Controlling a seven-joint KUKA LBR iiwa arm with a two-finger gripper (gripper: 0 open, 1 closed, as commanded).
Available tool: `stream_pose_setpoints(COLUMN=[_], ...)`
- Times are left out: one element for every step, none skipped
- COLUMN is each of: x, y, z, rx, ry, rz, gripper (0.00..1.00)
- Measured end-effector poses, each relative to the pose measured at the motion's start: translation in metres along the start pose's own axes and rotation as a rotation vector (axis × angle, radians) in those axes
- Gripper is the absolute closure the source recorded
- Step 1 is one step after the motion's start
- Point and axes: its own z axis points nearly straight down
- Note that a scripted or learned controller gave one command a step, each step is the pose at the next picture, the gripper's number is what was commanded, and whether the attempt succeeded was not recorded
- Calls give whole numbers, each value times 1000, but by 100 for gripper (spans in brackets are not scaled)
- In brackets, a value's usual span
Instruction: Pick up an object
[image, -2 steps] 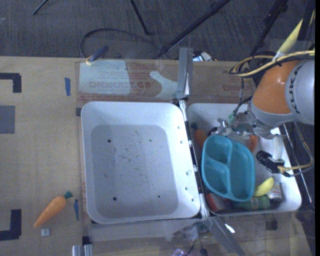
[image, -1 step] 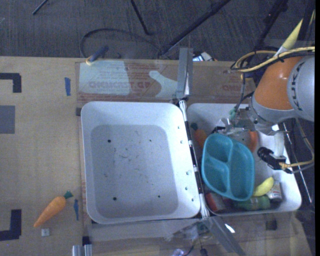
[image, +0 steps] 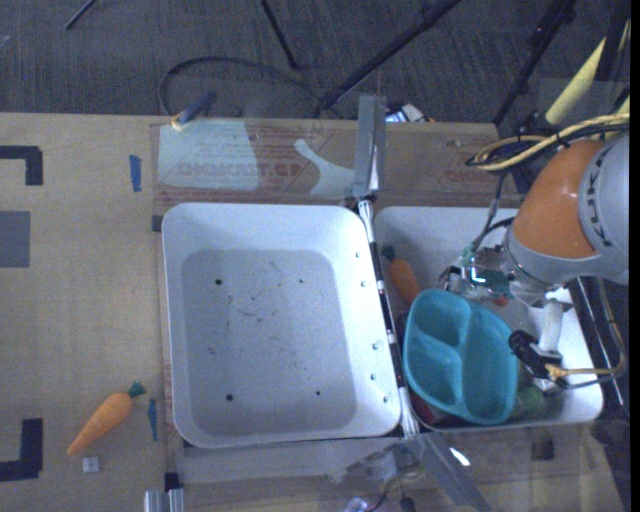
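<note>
Camera view, wooden bench (image: 80, 330), white bins (image: 262, 228)

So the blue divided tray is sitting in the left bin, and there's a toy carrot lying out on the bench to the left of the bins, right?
Not quite. The camera view shows the blue divided tray in the right bin, under the arm, not in the left bin. The rest holds: a toy carrot lies on the bench to the left of the bins.
</note>
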Motion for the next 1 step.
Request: stream_pose_setpoints(x=[18], y=[14], z=[2], rx=[10], ry=[-8], rz=[263], gripper=[100])
